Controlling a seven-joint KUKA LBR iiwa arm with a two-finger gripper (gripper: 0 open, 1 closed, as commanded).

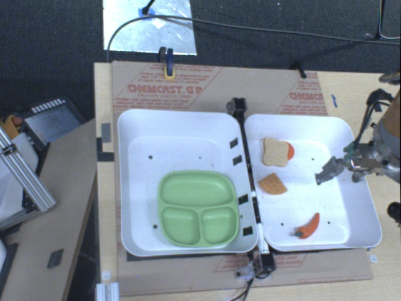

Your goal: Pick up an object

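Note:
The right bin [360, 187] holds three food pieces. A pale bread slice [274, 152] lies at its upper left, partly covering a red round piece [289, 150]. Just below sits a tan wedge-shaped piece [272, 184]. An orange-red pepper-like piece [307, 226] lies near the bin's front. My gripper [341, 173] hangs over the right side of this bin, open, with nothing between its fingers. It is well to the right of the bread and the wedge, and above and to the right of the pepper piece.
The left bin [135, 168] holds a green divided plate [198, 207]. A black divider strip [247, 180] runs between the bins. A cardboard sheet [207, 86] lies under both. A cable [250, 27] crosses the dark floor behind.

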